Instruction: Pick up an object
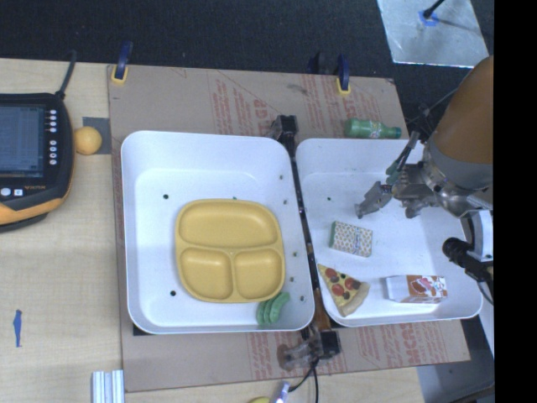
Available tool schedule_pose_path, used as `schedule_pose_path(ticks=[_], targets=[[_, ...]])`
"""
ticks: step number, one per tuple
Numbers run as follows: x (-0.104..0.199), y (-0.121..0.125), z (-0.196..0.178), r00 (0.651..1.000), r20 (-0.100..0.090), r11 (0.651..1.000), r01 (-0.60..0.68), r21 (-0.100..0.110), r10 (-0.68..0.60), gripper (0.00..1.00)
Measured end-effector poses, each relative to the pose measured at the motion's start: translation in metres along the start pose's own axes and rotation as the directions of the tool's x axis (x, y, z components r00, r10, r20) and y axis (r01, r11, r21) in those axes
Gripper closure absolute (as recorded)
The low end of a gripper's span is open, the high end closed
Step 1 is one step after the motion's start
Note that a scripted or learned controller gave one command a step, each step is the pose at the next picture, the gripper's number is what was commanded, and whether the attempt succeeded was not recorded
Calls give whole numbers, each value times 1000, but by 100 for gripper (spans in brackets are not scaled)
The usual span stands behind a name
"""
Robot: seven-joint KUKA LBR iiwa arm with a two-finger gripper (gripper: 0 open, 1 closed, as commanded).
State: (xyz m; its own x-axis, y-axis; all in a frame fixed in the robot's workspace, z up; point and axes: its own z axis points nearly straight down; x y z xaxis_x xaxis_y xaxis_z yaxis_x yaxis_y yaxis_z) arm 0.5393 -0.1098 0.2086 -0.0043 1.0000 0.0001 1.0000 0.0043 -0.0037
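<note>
In the left bin [143,225] a stiff yellow divided plate [228,249] and a green item [273,308] at its five o'clock are seen; in the right bin [319,162] a small patterned packet [351,238], judged light, flat and best pinched across its edges, lies at seven o'clock of the gripper [377,198], whose jaws are parted and empty

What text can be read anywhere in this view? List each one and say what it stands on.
None reads clearly.
Red print on the cardboard sheet: too faint and blurred to read.
Small carton: printing too small.
Patterned packet: no legible words.
Handheld pendant: screen and buttons blurred.
Green bottle: label unreadable.
</note>
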Motion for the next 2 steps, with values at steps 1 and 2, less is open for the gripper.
schedule_pose_path(ticks=[1, 2], targets=[[-1, -9, 68, 1000, 1, 1000, 1, 1, -1, 0], [-3, 13, 114, 1000, -1, 1000, 2, -2, -2, 0]])
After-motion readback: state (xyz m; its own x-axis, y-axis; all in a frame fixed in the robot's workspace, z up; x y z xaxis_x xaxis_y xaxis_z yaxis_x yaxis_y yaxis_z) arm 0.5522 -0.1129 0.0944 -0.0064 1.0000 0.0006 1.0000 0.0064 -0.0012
